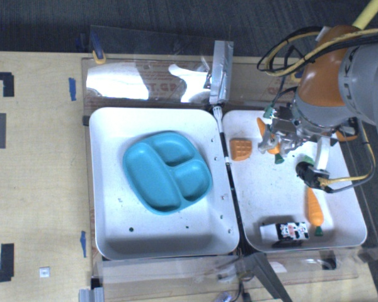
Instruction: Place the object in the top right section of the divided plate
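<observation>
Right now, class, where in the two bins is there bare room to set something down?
Left bin: a bare floor strip along its near edge, below the blue divided plate. Right bin: the middle floor is free, bordered by the waffle piece, the carrot and the small carton. It is crowded at the far right, under the claw.

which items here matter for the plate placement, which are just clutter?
Job:
- blue divided plate, left bin
- end effector, over right bin; which object it targets is unclear

Lying about, right bin:
- waffle-like orange piece
- carrot
- black-and-white carton
</observation>
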`<state>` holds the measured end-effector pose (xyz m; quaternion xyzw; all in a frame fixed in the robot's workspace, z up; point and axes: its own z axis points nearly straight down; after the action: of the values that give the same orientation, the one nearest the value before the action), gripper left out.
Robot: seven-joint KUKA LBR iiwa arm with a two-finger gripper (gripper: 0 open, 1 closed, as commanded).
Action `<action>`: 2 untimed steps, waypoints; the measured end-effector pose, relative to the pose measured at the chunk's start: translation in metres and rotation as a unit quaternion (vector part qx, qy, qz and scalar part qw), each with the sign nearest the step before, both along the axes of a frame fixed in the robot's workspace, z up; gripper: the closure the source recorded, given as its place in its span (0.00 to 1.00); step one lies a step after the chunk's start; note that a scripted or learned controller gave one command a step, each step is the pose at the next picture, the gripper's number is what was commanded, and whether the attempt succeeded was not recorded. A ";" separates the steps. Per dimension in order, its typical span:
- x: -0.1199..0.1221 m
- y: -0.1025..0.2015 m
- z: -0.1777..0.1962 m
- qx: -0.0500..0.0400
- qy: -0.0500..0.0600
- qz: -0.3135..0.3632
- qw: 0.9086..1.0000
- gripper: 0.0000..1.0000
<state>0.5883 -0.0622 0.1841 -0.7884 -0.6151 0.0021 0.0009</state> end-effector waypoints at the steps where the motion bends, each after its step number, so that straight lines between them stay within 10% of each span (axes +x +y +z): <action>1: -0.014 0.113 0.014 0.002 -0.001 0.013 1.000 1.00; 2: -0.025 0.214 -0.010 0.001 0.001 0.084 0.996 1.00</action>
<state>0.5628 0.1518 0.1736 -0.7340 -0.6791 0.0020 0.0025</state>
